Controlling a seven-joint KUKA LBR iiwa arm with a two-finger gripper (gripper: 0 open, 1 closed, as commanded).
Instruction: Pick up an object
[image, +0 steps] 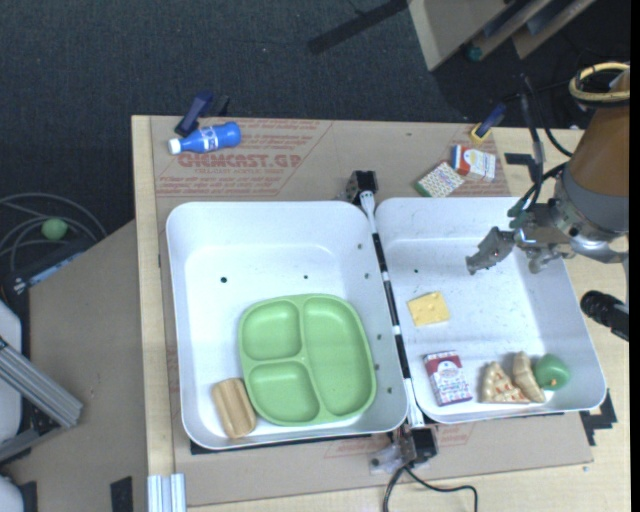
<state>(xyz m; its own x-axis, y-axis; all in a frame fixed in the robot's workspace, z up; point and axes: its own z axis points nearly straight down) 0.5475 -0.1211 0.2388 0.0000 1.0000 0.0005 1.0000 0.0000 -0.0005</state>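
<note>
Camera view: bench (150, 270) bears two white bins (200, 300).

Green divided plate (305, 358), white bins (190, 260); yellow cheese block (429, 309); red-white carton (445, 378); green ball (552, 372); tan bread (233, 406); blue-white bottle (205, 138).

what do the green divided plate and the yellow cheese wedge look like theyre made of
Green divided plate: probably moulded plastic, going by its even colour, soft sheen and rounded compartment ridges. Yellow cheese wedge: likely toy plastic or foam with a matte, flat, uniform yellow surface; the view is too coarse to tell which.
</note>
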